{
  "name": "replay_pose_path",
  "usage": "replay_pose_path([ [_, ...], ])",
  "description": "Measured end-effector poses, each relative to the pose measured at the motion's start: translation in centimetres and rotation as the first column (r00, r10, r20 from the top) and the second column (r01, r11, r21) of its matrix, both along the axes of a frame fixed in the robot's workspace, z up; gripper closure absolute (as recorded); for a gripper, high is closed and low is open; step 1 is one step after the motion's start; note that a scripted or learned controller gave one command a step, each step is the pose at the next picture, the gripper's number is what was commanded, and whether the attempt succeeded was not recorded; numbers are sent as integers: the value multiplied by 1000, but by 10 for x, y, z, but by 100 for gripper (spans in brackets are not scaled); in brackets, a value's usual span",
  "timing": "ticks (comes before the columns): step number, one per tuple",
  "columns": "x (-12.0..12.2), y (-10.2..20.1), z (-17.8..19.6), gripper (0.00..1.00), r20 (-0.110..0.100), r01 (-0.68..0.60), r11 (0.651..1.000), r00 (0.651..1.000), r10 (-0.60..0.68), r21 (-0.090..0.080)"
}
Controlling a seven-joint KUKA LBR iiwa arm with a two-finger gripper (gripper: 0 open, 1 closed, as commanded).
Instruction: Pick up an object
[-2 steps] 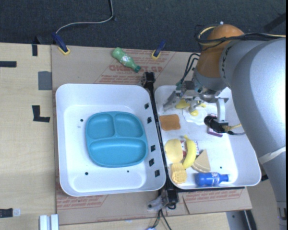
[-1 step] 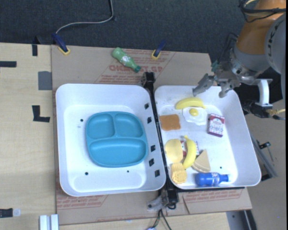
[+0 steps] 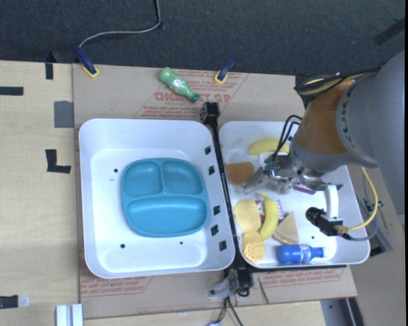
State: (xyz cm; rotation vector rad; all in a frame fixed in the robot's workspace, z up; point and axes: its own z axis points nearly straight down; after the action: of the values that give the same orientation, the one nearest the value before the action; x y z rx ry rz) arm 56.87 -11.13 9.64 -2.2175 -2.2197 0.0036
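Right now my gripper point(image 3: 268, 175) hangs low inside the right bin point(image 3: 357, 250), and from this angle I cannot tell how my jaws stand, since the wrist covers them.

Nothing is visibly between them, so I judge the pick is not yet made. Nearest on the left is the brown toy piece point(image 3: 239, 173), just beside my tips, and it looks the likeliest target. To do this well I should centre over it, come straight down, and close across its narrower side so it cannot slide toward the bin wall.

Farther left, across the black divider point(image 3: 216, 175), the blue divided plate point(image 3: 166, 196) sits in the left bin point(image 3: 95, 202), well apart from me and no hindrance. Above and behind, the green bottle point(image 3: 178, 84) lies outside on the cardboard.

Just behind my tips a yellow banana point(image 3: 260, 145) lies close. Below them crowd a pale yellow round piece point(image 3: 247, 214), a second banana point(image 3: 269, 216), a sandwich wedge point(image 3: 286, 231) and a blue bottle point(image 3: 298, 253). That cluster could snag a finger if I drift downward.
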Motion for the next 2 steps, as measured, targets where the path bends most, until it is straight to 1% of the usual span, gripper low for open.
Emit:
replay_pose_path([
  [1,-44,1,-10,0,10,0,1000,1000,0,-2],
  [2,-44,0,-1,100,10,1,1000,1000,0,-2],
])
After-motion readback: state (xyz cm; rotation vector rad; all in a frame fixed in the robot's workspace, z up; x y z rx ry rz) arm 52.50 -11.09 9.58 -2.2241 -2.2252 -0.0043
